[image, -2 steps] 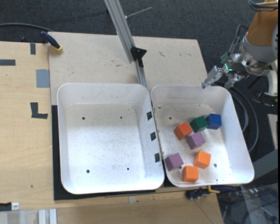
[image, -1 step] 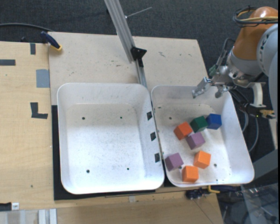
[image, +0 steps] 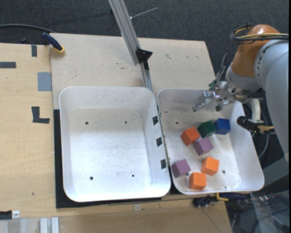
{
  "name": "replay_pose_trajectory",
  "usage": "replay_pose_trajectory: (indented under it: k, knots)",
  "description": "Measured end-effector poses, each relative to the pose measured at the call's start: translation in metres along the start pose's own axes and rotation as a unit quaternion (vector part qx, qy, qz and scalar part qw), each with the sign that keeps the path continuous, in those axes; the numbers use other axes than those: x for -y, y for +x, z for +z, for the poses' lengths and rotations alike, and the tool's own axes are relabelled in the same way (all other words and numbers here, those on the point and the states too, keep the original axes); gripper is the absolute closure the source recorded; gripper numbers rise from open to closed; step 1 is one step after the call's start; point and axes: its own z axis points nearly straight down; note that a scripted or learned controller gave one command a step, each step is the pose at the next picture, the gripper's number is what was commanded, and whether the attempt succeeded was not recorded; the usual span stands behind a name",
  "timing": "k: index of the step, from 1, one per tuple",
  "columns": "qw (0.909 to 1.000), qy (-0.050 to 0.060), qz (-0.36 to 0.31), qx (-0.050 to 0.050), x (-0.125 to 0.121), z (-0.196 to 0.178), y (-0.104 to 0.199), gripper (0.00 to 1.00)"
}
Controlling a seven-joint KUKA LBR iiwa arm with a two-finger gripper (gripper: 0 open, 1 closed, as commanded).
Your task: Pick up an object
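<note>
Though partly hidden by the claw [image: 207, 106], blue cube [image: 223, 126] beside green cube [image: 207, 129].

Grey arm [image: 262, 67] reaches in from the right, tool [image: 208, 105] lowered

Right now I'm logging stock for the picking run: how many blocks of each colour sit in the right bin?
Orange blocks: 3
Purple blocks: 2
Green block: 1
Blue block: 1
Total: 7, all in the right bin.

High fixed slanted look down, seemingly from the bins' [image: 111, 93] near side.
</note>
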Motion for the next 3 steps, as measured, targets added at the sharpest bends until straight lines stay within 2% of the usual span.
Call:
replay_pose_trajectory:
  k: [1, 2, 3]
  knots:
    - [1.0000, -0.002, -0.001, 0.001, 0.000, 0.019, 0.001, 0.00]
    - [1.0000, -0.003, -0.001, 0.001, -0.001, 0.007, 0.002, 1.00]
    - [1.0000, -0.006, 0.000, 0.001, 0.000, -0.041, -0.006, 1.00]
